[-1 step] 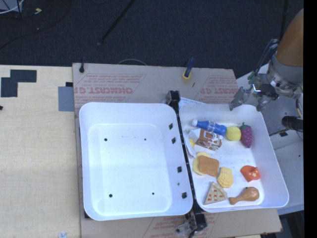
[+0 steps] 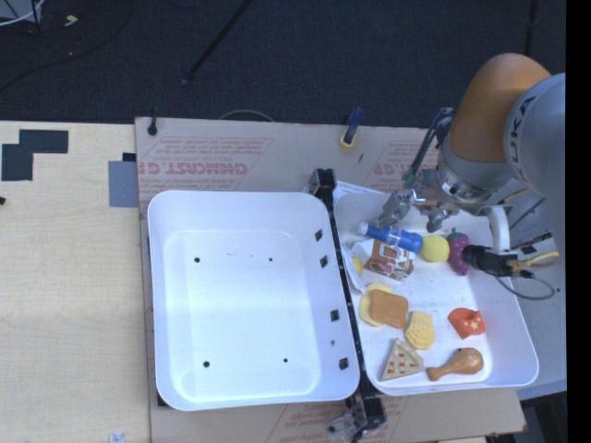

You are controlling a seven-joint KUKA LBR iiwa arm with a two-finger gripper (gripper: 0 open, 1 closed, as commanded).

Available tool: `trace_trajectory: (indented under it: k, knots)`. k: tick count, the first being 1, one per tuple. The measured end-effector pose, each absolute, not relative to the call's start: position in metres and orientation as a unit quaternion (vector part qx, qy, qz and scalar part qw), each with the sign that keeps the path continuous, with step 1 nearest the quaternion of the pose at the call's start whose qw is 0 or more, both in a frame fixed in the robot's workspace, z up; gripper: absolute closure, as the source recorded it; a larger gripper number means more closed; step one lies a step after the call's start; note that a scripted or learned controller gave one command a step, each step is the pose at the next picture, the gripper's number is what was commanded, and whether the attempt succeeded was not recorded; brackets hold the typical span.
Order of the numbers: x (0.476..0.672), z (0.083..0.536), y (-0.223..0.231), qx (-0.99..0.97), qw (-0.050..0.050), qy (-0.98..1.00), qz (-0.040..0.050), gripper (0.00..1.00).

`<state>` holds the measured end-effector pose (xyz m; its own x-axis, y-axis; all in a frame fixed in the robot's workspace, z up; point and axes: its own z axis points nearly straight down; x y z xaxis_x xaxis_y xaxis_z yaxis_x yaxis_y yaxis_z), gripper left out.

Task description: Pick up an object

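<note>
I see the toy food spread across the right bin (image 2: 517, 377), none of it lifted.
My claw (image 2: 420, 209) hangs with fingers spread apart just above the blue bottle (image 2: 391, 236); yellow ball (image 2: 436, 247) beside it, drumstick (image 2: 455, 365) near the front rim.

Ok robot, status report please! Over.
Pincer above right bin's far end, gripping nothing visible. Blue bottle and yellow ball just below it. Toy food crowded nearby.
</note>
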<state>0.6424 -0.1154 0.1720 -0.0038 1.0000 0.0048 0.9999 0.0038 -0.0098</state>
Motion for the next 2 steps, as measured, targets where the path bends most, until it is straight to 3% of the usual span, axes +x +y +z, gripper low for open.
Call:
trace_trajectory:
  k: [1, 2]
  knots:
    - [0.628, 0.114, -0.103, -0.708, -0.007, -0.707, -0.0043, 0.0]
    - [0.606, 0.105, -0.109, -0.707, -0.009, -0.708, -0.006, 0.0]
